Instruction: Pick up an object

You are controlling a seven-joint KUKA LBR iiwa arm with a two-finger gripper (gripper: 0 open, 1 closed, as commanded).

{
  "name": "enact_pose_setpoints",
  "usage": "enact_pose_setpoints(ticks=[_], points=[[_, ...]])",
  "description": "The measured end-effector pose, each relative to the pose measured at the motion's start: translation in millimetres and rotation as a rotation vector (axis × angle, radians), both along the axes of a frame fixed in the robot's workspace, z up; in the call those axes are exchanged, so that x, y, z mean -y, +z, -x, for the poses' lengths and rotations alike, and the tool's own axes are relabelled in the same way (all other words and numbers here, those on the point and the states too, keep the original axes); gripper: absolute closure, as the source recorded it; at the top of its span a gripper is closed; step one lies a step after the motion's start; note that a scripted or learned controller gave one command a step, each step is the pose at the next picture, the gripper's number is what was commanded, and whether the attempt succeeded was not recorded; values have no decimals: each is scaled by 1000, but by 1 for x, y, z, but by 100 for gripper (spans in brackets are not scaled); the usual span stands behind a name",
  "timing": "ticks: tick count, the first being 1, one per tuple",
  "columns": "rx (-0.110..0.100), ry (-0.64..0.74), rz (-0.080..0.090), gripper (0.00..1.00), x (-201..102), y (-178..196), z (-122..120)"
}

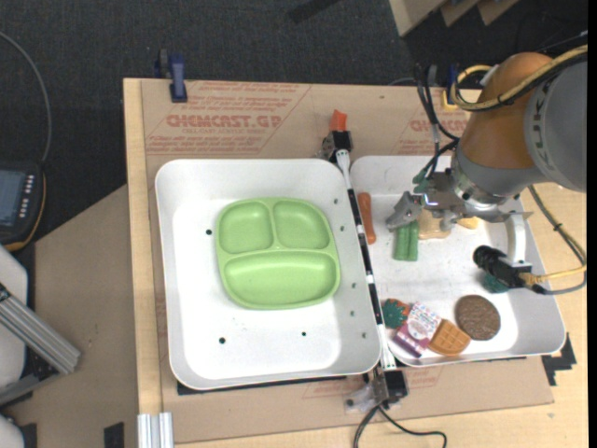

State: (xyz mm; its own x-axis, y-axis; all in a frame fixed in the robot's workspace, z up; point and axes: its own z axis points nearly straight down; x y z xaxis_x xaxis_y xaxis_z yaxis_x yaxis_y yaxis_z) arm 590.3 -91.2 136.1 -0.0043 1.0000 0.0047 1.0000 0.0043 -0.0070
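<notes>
Camera view from above: the claw hangs low over the right bin, near that bin's far left part. Whether it is spread or pressed together I cannot tell, since the wrist and its own body hide the tip from this slant.

Just on the near side of the claw, touching it or very close to it, lies a small green block, long side pointing toward the camera. This looks like the thing being gone for. Nothing shows the block lifted or clamped, so I would not call it held.

To the claw's left, along the bin wall, lies an orange stick. Well to the near side, apart from the claw, sits a cluster: a teal piece, a pink-and-white packet, a waffle-like piece and a brown disc. Farther left, in the left bin, a green divided plate lies flat, well away from the claw.

By my judgement the step in hand is the reach and grasp on the green block, with the lift not yet done. The next move calls for the claw to sit squarely over the block's narrow width, close firmly, then rise straight up, keeping clear of the orange stick and the bin wall.
</notes>
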Motion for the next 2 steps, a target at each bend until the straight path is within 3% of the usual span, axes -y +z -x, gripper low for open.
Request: enact_pose_setpoints(ticks=[1,2], points=[[0,-5,3,0,10,-55,7],[8,-5,5,100,10,-41,5]])
